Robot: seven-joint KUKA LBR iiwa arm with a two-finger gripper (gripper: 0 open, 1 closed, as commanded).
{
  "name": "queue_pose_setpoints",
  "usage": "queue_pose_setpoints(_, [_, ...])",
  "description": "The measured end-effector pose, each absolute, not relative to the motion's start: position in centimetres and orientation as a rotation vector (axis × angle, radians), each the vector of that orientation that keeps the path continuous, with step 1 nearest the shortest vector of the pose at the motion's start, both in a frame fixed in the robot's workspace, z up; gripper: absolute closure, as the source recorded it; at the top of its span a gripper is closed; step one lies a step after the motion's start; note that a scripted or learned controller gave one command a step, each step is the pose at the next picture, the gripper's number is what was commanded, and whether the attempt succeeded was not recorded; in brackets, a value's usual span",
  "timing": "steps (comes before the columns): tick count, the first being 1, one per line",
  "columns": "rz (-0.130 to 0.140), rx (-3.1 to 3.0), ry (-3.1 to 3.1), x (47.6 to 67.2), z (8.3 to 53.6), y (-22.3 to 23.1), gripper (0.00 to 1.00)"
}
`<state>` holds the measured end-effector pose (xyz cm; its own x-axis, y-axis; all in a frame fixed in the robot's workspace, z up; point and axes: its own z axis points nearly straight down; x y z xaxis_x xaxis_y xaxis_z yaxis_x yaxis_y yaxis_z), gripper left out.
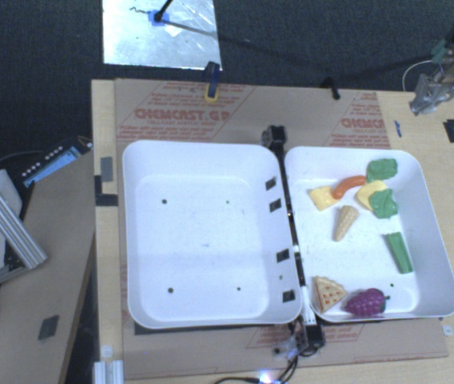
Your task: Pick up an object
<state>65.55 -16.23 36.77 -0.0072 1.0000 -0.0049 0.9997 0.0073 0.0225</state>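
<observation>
The hand (433, 86) hangs at the far right corner of the counter (171, 106), outside both bins, and whether it is apart or together I cannot tell from this angle; nothing shows in its grip.

All the candidates lie in the right bin (439, 238); the left bin (203, 238) beside it holds none of them. Along the right bin's far edge sits a tight cluster: a green leafy piece (382, 168), an orange carrot-like piece (348, 186), a yellow wedge (322, 198), and a yellow-and-green piece (380, 198), several touching or nearly so. Just nearer lies a tan cone (344, 222), apart from its neighbours, its long axis running from far to near with a slight tilt. By the bin's right wall lies a green stick (399, 253), also running far to near. In the near left corner are a waffle-like triangle (328, 294) and purple grapes (366, 302), touching.

The task has not begun in earnest. Everything lies toward the near side and leftward from the hand, so the move must bring it inward over the bin's far right corner. The green leafy piece is closest; the cone and green stick, I judge, offer cleaner grasps since each stands clear, taken across its short width
</observation>
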Motion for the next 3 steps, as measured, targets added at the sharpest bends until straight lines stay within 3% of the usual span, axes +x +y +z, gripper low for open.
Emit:
queue_pose_setpoints(1, [0.017,2.201,2.216,66.2,50.0,-15.4,1.0])
queue_pose_setpoints(2, [0.006,2.21,2.223,66.9,53.8,-14.7,1.0])
queue_pose_setpoints(3, [0.001,2.22,2.215,66.8,53.5,-20.5,1.0])
